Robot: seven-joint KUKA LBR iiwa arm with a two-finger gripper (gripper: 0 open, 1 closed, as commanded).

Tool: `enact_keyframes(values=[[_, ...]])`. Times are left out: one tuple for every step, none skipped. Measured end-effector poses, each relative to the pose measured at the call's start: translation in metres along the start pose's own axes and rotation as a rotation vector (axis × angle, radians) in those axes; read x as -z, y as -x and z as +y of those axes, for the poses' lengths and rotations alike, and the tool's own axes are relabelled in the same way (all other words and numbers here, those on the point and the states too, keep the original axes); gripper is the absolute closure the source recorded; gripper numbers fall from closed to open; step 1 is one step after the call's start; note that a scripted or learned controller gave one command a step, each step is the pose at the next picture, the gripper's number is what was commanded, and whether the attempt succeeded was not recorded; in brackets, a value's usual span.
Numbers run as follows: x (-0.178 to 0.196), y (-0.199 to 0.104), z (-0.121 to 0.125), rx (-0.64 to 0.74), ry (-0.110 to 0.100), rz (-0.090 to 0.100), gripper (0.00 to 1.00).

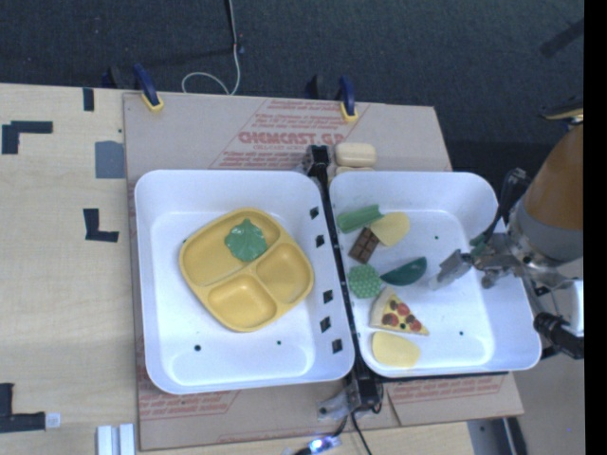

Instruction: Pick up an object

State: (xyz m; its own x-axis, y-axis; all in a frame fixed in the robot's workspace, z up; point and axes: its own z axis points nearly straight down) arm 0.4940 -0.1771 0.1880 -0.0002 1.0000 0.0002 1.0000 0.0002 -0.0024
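Pizza slice point(398, 313): flat triangular wedge, right bin point(474, 190), jaws point(453, 266) above

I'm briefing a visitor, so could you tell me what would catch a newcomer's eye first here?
The yellow divided plate in the left bin, with a green leaf in one compartment. Next, the toy foods along the right bin's left side, notably the pizza slice, with the gripper over that bin.

Even, fairly bright overhead light washes the two white bins point(152, 282) nearly to glare, shadows beneath their contents stay soft and short, the dark floor beyond falls dim, and the whole frame looks slightly soft and grainy.
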Motion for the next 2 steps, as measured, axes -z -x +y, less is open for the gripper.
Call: enact_keyframes(values=[[-0.096, -0.065, -0.012, 0.004, -0.008, 0.007, 0.00], [-0.102, -0.045, 0.055, 0.002, 0.001, 0.001, 0.00]])
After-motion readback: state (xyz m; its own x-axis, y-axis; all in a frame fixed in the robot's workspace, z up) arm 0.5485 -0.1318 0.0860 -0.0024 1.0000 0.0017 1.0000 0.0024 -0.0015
